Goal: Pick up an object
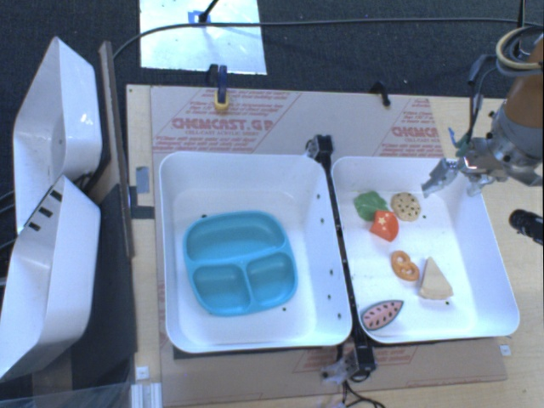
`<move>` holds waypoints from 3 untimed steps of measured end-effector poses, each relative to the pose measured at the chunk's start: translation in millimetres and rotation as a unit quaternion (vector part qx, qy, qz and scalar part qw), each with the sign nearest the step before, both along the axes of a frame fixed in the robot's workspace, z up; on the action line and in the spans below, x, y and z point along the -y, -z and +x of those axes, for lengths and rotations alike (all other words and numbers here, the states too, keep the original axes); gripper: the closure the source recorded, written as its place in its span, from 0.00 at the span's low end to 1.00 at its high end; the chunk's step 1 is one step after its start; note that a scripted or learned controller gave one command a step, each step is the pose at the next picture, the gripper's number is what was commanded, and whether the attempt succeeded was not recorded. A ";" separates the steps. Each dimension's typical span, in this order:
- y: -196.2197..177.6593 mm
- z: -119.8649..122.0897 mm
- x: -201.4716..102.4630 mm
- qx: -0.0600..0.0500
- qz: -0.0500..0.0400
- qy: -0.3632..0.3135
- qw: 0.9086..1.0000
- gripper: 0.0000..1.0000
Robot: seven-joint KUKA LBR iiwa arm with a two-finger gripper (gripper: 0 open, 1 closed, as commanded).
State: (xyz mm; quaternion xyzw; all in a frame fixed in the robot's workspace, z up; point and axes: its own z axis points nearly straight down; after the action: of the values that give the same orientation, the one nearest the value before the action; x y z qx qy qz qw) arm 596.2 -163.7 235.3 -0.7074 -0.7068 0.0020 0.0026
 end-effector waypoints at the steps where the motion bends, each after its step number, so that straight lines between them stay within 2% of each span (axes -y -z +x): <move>1: -4.0 1.4 -0.2 0.004 -0.001 0.000 1.000 0.00; 3: 95.7 -10.9 -8.7 0.002 0.000 0.000 1.000 0.00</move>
State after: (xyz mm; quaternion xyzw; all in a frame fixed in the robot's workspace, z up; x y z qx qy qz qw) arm 585.2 -155.0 139.6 -0.7071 -0.7071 0.0009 0.0014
